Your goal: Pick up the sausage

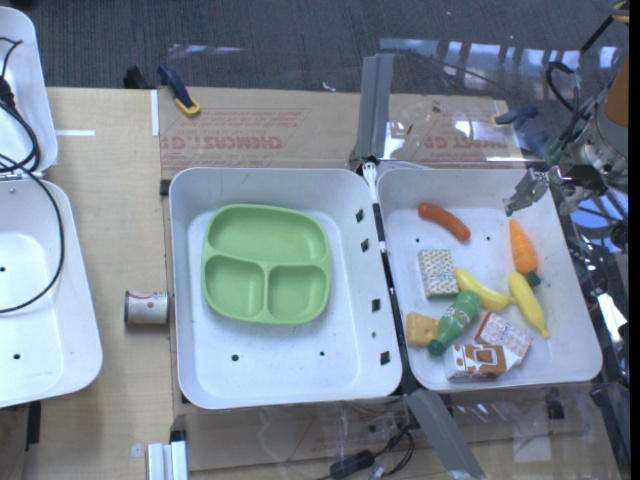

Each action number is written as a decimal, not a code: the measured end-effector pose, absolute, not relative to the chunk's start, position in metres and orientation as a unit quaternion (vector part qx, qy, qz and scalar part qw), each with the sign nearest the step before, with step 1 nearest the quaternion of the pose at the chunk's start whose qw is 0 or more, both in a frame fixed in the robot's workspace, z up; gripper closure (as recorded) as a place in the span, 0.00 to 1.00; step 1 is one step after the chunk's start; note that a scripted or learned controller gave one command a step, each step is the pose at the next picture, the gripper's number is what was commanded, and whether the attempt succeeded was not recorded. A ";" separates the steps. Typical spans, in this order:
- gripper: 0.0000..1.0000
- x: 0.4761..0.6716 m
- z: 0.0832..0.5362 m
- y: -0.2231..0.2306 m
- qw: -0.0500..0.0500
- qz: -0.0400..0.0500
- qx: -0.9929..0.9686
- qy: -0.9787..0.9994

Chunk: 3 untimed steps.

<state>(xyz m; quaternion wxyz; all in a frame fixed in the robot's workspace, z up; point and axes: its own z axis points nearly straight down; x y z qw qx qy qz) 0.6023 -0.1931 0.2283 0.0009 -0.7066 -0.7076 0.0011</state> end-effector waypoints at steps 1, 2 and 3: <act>0.00 0.652 0.092 -0.152 -0.001 0.000 -0.659 -0.752; 1.00 0.650 0.100 -0.152 0.002 0.002 -0.659 -0.752; 1.00 0.659 0.215 -0.082 -0.001 0.000 -0.703 -0.711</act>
